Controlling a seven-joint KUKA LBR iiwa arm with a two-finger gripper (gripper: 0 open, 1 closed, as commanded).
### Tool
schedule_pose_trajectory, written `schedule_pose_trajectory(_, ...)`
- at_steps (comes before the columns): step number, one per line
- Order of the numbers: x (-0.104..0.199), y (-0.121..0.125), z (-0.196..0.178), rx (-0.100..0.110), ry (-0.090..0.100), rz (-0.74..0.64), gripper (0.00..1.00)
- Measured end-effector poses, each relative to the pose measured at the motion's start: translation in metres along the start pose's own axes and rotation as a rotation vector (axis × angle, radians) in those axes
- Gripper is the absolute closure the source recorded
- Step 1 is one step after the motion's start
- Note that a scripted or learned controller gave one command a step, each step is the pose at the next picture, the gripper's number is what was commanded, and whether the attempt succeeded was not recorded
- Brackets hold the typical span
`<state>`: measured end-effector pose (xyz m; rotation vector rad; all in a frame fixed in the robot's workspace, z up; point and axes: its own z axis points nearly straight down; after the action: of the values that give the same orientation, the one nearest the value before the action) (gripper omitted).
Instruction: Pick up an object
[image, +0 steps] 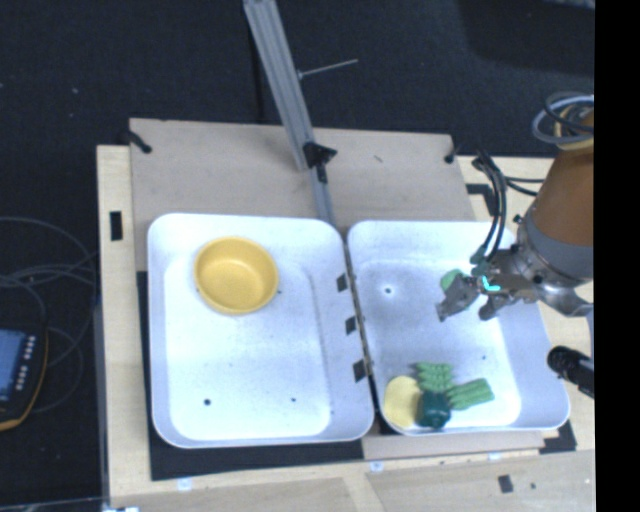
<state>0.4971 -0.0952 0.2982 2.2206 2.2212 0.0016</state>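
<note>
On the bench, two shallow white bins sat side by side. Left bin: held one yellow bowl, upright, in its far-left part, well apart from all other items. Right bin: held a cluster of objects at its near edge, consisting of a pale yellow rounded piece, a light green toy with a ridged or leafy part, and a dark teal piece, all touching or overlapping one another. Arm: grey with an orange band, entered from the right and stood over the right bin. Gripper: positioned above the bin's middle-right area, well apart from the cluster. A small green patch showed beside the fingers; what it belonged to could not be told. Jaw opening and any grasp could not be told from the slanted overhead view. A grey metal rail ran diagonally from the top edge down to the gap between the bins.
</note>
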Motion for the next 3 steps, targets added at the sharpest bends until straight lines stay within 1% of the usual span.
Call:
schedule_pose_trajectory(1,0.000,0.000,0.000,0.000,0.000,0.000,0.00)
schedule_pose_trajectory(2,0.005,0.007,0.057,0.006,0.000,0.001,0.00)
schedule_pose_trajectory(3,-0.002,-0.001,0.106,0.005,0.000,0.002,0.00)
